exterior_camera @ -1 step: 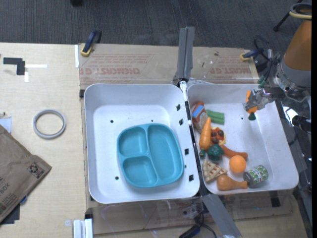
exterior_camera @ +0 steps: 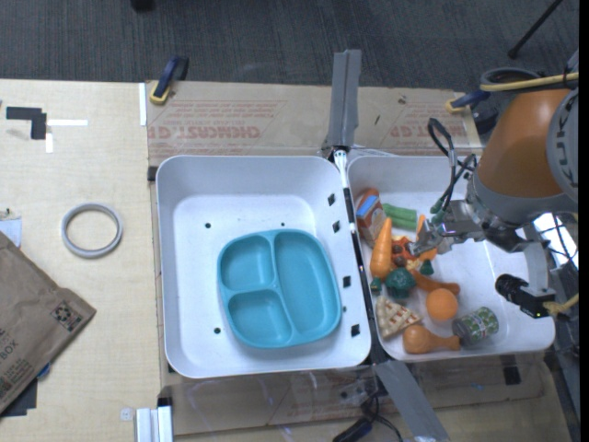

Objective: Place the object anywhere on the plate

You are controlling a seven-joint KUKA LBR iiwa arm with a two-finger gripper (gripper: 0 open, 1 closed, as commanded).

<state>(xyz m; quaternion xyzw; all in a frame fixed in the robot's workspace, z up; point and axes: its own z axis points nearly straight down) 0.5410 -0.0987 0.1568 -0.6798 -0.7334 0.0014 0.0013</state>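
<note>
Below, we see our gripper [exterior_camera: 429, 243] low in the right bin [exterior_camera: 515, 339] among toy food [exterior_camera: 416, 284]; whether its fingers are parted or closed, we cannot tell. Our blue plate [exterior_camera: 278, 286] sits in the left bin [exterior_camera: 184, 247].

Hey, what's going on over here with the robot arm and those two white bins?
The arm has reached from the right into the right bin, with its tool low over a pile of toy food: a carrot, an orange, a waffle piece and others. Whether it has gripped anything cannot be made out. The blue divided plate sits in the left bin with nothing on it, so the placing has not happened yet.
</note>
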